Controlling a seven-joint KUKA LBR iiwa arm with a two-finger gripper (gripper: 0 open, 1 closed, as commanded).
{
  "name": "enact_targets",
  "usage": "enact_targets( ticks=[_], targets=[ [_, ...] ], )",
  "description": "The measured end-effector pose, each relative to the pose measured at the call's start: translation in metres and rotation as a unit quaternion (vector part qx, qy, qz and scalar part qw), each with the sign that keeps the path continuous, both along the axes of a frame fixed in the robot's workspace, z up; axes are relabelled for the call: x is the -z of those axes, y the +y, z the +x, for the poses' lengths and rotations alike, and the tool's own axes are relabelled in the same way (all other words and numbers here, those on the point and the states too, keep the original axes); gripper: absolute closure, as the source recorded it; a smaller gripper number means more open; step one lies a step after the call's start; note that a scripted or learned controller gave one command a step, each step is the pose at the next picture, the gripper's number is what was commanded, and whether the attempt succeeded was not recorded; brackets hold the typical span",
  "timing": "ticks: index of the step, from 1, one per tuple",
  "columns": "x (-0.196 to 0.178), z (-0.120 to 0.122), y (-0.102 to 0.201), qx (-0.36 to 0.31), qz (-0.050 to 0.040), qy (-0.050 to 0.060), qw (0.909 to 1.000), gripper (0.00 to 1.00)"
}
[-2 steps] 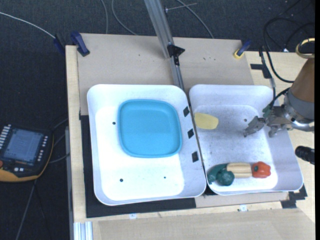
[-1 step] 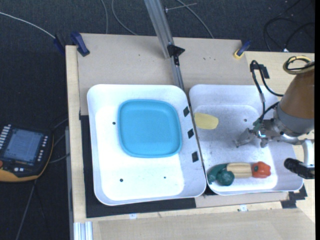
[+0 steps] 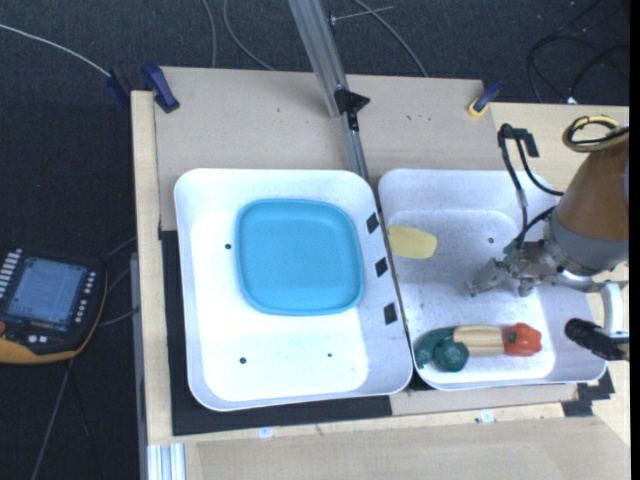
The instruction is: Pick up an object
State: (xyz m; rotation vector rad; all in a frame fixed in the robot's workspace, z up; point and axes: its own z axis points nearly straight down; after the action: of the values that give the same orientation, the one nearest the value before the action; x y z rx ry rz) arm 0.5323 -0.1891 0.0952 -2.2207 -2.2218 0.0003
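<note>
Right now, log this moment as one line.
hand low in right bin | nothing seen held | yellow piece beside it | blue plate in left bin

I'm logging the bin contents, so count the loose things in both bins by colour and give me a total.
Blue: 1, the plate in the left bin
Yellow: 1, the flat piece in the right bin
Green: 1
Tan: 1
Red: 1
Total: 5

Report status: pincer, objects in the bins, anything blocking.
Pincer low in right bin, nothing between its fingers. Yellow piece, green piece, wooden stick, red piece loose there. Blue plate in left bin. Nothing blocking.
</note>
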Motion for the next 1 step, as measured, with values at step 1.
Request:
enact_targets(
  ticks=[1],
  targets=[
    [-0.0111, 0.0004, -0.0002, 0.0, -0.0002, -0.001, 1.0, 1.0]
  ],
)
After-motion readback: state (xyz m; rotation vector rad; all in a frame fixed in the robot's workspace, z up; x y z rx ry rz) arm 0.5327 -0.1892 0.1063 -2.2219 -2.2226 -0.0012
